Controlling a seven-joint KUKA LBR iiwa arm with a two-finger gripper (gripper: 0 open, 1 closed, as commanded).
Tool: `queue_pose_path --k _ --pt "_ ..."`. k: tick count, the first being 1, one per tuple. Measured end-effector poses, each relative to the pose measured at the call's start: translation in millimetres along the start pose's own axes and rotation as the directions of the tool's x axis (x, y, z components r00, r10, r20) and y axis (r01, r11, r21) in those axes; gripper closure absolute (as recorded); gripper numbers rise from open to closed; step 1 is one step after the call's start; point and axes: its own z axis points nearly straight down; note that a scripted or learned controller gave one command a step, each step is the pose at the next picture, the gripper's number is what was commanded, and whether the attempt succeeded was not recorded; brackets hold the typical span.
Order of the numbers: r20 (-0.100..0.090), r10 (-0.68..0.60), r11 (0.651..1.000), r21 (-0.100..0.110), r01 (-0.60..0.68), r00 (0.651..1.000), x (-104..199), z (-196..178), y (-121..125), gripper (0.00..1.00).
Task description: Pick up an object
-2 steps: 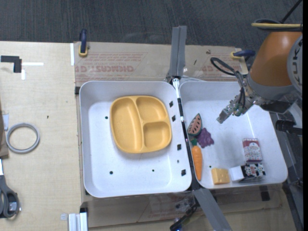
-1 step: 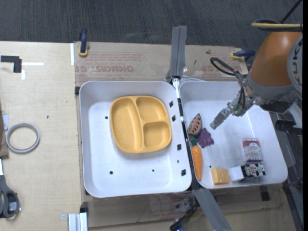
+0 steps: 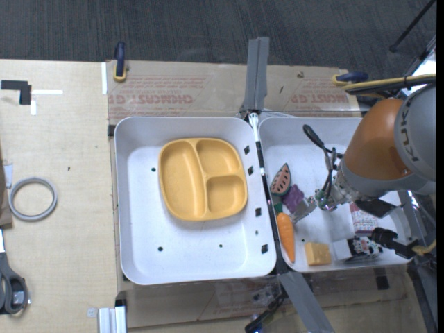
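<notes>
My gripper (image 3: 311, 207) hangs low over the middle of the right bin (image 3: 316, 125), on the grey arm that reaches in from the right. Its tip is just right of a purple toy (image 3: 293, 198); I cannot tell whether they touch. A watermelon slice (image 3: 281, 180) lies just above the purple toy. An orange carrot (image 3: 286, 236) lies along the bin's left wall, below them. At the front of the bin sits a yellow cheese block (image 3: 318, 254). A black spoon (image 3: 315, 139) lies at the back, its handle running under the wrist.
The left bin (image 3: 139, 241) holds a yellow divided plate (image 3: 203, 178). A white and red packet (image 3: 361, 221) lies in the right bin under the arm. A grey ring (image 3: 31, 198) and scissors (image 3: 12, 291) rest on the bench at far left.
</notes>
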Motion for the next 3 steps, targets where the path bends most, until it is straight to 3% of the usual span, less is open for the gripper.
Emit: queue_pose_path --k 1,2,3 --pt "0.001 -0.101 0.995 -0.002 0.101 0.995 -32.9 -0.7 55.1 0.00" --pt "0.001 0.057 0.998 -0.002 -0.057 0.998 -60.5 -53.1 23.0 0.00" --pt "-0.001 0.253 0.967 0.002 -0.253 0.967 -17.5 -41.4 27.7 0.00"
